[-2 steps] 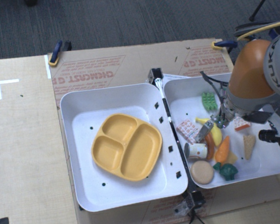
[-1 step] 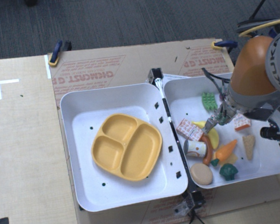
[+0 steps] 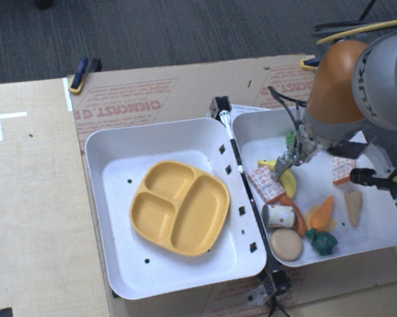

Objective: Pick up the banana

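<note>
my jaws (image 3: 286, 163) are down in the right bin (image 3: 380, 236), right at the upper end of the banana (image 3: 287, 183); from this slanted look i cannot tell whether they are spread or pressed together, or whether the banana sits between them. the banana lies near the bin's left wall, just beside a red-and-white packet (image 3: 264, 183) and above a small white cup (image 3: 280, 215). below the cup sits a tan round thing (image 3: 287, 244), with a green toy (image 3: 324, 242) and a carrot (image 3: 321, 213) to its right. a pale wedge (image 3: 353, 208) lies farther right. the left bin (image 3: 113, 222) holds a yellow divided plate (image 3: 180, 207). both bins rest on cardboard on the counter (image 3: 28, 232).
</note>
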### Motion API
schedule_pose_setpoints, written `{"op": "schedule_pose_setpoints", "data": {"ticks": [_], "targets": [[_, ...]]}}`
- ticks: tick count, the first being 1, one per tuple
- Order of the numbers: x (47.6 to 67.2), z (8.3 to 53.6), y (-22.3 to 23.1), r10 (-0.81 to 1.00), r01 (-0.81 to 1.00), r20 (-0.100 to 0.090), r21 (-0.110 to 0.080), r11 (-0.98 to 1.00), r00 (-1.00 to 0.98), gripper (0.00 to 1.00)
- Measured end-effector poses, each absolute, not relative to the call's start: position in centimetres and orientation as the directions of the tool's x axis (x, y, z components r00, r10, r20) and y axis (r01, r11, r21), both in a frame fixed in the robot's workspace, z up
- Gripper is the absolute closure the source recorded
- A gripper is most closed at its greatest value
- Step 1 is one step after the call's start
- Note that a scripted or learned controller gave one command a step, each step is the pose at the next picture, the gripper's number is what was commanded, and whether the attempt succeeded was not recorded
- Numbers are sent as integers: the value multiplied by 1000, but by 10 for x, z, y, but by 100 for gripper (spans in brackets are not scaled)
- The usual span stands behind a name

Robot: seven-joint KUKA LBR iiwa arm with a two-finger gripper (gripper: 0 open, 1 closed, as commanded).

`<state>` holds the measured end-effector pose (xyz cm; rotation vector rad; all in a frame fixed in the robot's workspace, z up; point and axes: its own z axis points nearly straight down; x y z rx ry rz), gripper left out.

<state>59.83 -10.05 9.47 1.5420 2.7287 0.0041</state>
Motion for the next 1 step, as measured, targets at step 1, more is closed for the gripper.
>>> {"op": "schedule_pose_setpoints", "data": {"ticks": [1], "targets": [[532, 192, -30, 829, 829, -1, 1, 559, -559, 100]]}}
